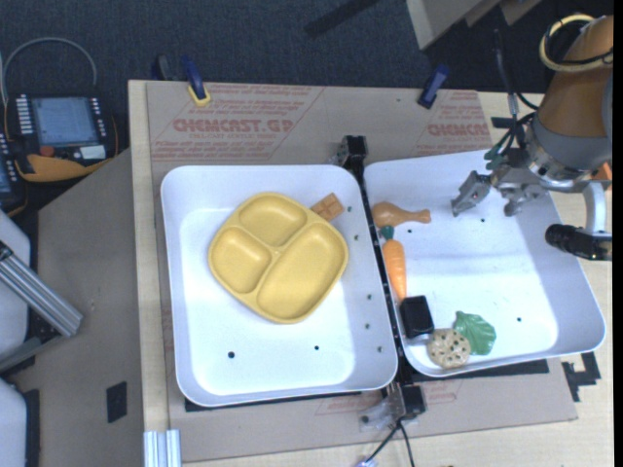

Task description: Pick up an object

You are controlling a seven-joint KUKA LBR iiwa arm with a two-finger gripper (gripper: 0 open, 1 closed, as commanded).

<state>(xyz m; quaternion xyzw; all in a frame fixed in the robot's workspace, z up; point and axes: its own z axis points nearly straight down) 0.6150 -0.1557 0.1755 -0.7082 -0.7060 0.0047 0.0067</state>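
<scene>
In the right bin [545, 290], along its left side, lie a tan toy drumstick [399, 215], an orange carrot [393, 269], a black block [417, 316], a speckled cookie [448, 348] and a green leafy piece [478, 331]. My gripper [492, 197] hangs over the far part of this bin, to the right of the drumstick and apart from it. Its fingers [468, 194] are spread open with nothing between them.
The left bin [195, 339] bears a yellow divided plate [279, 256], with a small brown block [328, 205] at the plate's far right edge. A black clamp [352, 150] sits where the bins meet at the back. The arm's orange band [574, 86] rises at the right.
</scene>
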